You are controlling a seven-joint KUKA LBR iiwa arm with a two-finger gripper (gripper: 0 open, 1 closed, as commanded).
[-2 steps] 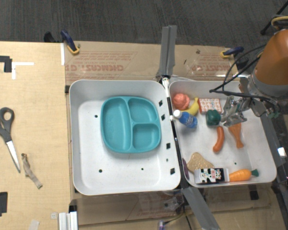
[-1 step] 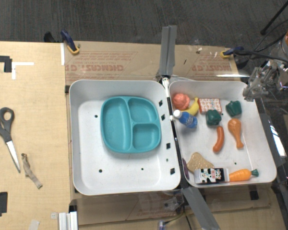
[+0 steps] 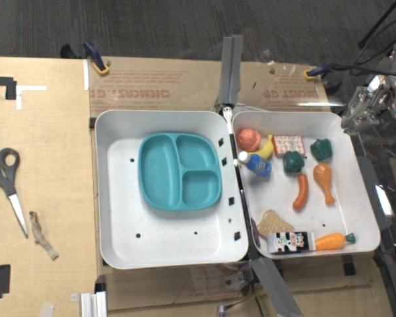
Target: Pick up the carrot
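Hovering at the far right edge of the view, just beyond the right bin's [image 3: 356, 177] upper corner, the pincer [image 3: 373, 101] shows as a tangle of metal and cable; whether it is spread or pressed together cannot be told. Well below it, toward the near side, the carrot [image 3: 331, 242] lies along the bin's front wall, beside a black-and-white carton [image 3: 290, 242]. Away to the pincer's left, the other bin holds a teal divided plate [image 3: 180, 172].

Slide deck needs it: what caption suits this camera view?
Carrot lies at the right bin's near edge beside a small carton; teal plate sits in the left bin.
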